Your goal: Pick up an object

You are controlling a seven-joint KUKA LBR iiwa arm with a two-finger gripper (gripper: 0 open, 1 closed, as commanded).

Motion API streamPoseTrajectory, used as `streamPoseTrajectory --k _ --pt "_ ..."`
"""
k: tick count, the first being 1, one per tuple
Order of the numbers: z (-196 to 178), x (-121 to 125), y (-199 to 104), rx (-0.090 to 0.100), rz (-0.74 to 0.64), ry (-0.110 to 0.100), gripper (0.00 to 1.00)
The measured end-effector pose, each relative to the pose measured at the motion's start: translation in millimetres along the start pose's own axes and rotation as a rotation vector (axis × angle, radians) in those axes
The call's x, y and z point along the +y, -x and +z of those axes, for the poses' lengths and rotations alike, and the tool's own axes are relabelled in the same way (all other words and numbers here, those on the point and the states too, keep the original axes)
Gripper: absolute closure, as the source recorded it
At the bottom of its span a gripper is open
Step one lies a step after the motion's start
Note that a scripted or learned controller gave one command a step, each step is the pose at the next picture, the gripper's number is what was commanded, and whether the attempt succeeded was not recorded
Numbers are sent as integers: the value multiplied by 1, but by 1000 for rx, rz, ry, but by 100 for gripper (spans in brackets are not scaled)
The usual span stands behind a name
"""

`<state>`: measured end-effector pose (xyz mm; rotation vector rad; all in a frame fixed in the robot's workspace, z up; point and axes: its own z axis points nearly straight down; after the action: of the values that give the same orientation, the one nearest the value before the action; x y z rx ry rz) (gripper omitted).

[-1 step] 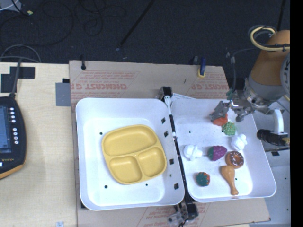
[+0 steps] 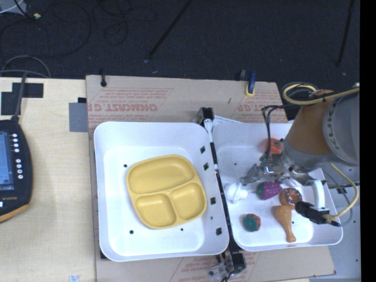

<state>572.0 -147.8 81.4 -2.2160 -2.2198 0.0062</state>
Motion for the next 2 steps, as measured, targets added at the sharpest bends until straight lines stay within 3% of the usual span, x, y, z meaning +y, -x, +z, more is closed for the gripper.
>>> streamPoseTrajectory --k 1,2 --pt "-4 -56 -43 1 3 1 0" --pt "-12 -56 -40 2 11 -4 100"
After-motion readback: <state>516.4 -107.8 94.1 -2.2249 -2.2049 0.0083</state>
